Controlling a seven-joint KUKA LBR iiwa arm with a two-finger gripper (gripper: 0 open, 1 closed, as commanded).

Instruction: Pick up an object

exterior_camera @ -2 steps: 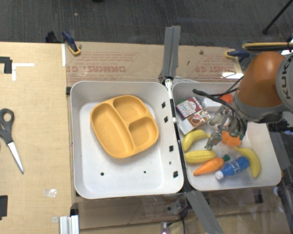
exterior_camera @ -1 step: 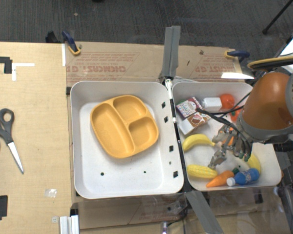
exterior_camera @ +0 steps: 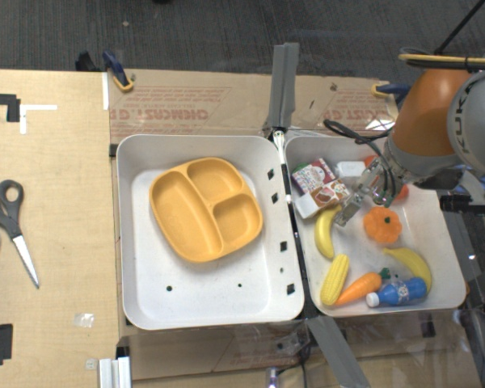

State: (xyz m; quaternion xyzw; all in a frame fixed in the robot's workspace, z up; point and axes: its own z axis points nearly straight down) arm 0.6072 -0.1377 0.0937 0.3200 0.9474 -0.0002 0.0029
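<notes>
Your gripper is down inside the right bin, low over the toys, so the reach is made but the pick itself is not done as far as this view shows. The tip sits just beside the snack packet, between it and the small orange pumpkin, with the top of the yellow banana right under it. You cannot tell from here whether the jaws are spread or pressed together, and nothing is visibly caught between them. Every candidate lies on the bin floor: the corn cob, the carrot, the blue bottle and a second banana sit nearer the front edge, well apart from the tip. The left bin carries only the yellow divided plate. What is left, by my reading, is the closing, a secure hold, and the lift clear of the bin.
</notes>
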